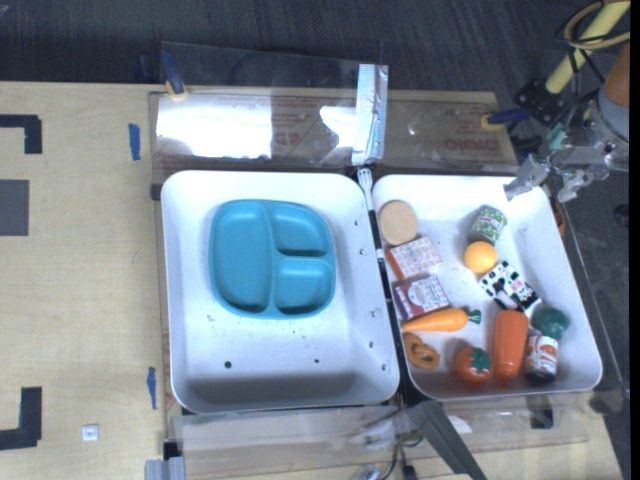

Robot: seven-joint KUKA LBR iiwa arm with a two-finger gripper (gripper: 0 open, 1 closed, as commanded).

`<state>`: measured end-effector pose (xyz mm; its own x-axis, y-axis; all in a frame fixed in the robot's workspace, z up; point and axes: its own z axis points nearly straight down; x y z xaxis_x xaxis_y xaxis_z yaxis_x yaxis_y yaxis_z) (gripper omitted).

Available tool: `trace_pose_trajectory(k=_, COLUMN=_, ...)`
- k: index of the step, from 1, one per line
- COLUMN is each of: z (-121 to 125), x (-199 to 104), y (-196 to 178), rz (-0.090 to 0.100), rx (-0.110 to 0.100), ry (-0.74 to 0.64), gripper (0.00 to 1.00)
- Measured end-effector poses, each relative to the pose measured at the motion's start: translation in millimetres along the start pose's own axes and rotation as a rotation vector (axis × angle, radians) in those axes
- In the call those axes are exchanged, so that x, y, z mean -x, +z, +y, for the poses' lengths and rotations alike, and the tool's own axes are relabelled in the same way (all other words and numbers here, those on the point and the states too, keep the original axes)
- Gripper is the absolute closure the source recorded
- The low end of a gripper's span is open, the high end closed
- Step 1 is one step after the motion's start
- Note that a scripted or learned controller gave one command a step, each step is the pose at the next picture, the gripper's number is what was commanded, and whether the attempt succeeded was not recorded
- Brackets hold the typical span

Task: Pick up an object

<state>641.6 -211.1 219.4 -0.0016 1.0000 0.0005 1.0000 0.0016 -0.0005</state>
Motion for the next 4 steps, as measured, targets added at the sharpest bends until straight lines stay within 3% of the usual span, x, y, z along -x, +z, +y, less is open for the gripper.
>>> trace_pose_trajectory(k=1, z=-3, x=6, y=99, rz=-0.004, rx=0.033, ry=-0.139, gripper=0.0)
trace_pose_trajectory(k=2, z=-40, x=-45, y=133, rz=0.0, rx=0.005, ry=-0.162, gripper=0.0)
trace_pose_trajectory(k=3, z=-104, x=-73, y=132, rz=-0.001, rx=0.005, ry=-0.101, gripper=0.0)
trace_pose_trajectory(k=4, z=-141, x=-151, y=33, rz=-0.001, rx=0.007, ry=-0.292, gripper=0.0)
